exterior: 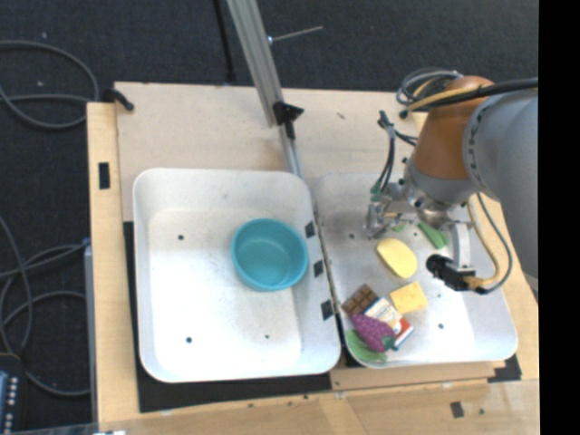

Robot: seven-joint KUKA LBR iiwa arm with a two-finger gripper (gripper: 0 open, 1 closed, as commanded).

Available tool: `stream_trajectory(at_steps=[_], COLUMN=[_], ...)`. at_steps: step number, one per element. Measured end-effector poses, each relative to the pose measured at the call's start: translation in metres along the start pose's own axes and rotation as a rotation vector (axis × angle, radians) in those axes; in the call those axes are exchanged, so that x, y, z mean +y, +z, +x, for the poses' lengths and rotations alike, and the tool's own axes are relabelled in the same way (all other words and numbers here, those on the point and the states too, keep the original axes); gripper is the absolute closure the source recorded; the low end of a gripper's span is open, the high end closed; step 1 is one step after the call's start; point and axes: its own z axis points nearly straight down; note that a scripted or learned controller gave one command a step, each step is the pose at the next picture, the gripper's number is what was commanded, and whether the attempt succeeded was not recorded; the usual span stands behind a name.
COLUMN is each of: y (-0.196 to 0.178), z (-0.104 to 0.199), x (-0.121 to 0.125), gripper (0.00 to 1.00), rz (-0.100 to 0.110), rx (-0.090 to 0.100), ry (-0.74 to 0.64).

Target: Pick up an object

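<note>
Nothing lifted yet, at a guess: gripper (391,217) low in the right bin (494,333), finger state impossible to tell. Pale yellow piece (397,257) just below it, seemingly apart. Descent, closing and lift apparently all left.

teal bowl (269,254) in left bin (163,243), arm (462,143) over right bin (480,329)

Two white bins (163,198) on tan bench (190,120). Teal bowl (269,254). Pale yellow lump (397,257); yellow block (409,297); brown chocolate-like bar (360,299); purple piece (369,330); green bits (433,235). Arm (494,143) grey, with orange band (446,139). Black floor (109,25).
</note>
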Motion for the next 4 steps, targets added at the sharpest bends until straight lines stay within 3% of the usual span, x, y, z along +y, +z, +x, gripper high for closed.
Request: stream_trajectory(at_steps=[3, 4], y=[-0.161, -0.164], z=[0.004, 0.055], x=[0.001, 0.004], gripper=[1.00, 1.00], rz=[-0.003, 0.001], rx=[0.000, 0.001], ry=[-0.010, -0.013])
